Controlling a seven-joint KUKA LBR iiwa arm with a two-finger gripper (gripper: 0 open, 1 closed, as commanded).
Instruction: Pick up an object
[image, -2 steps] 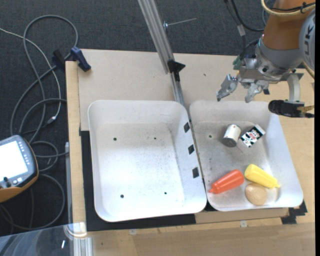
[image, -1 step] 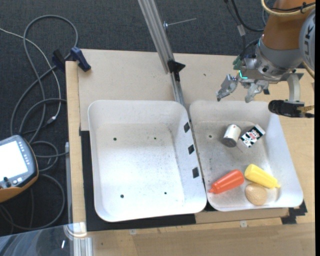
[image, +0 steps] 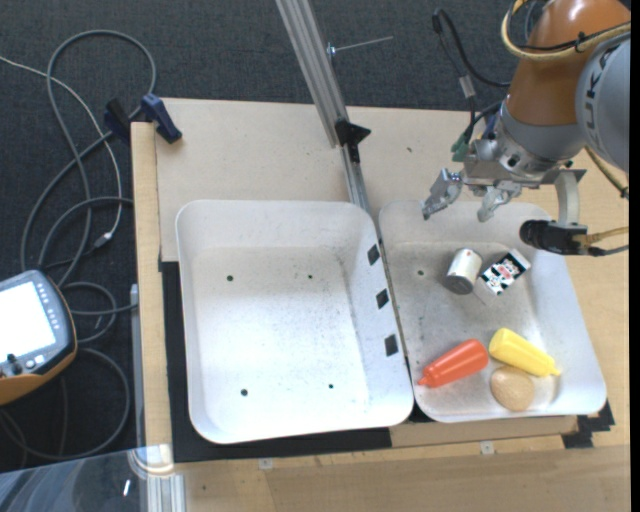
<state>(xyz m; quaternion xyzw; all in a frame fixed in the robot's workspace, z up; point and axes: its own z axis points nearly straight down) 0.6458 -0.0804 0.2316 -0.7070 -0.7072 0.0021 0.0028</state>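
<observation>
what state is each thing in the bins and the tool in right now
tool: open, holding nothing, above the far end of the right bin
right bin: holds five things
silver can: lying on its side, free
black and white box: lying flat beside the can
orange carrot: lying flat
yellow piece: lying flat, next to the carrot
tan potato: resting by the near rim

We see the arm (image: 560, 70) reaching in from the upper right, its orange band above a grey wrist that points down and leftward. The gripper (image: 463, 200) hangs below it, its two fingers (image: 437, 197) spread apart (nothing lies between them), tips angled down towards the bench.
</observation>
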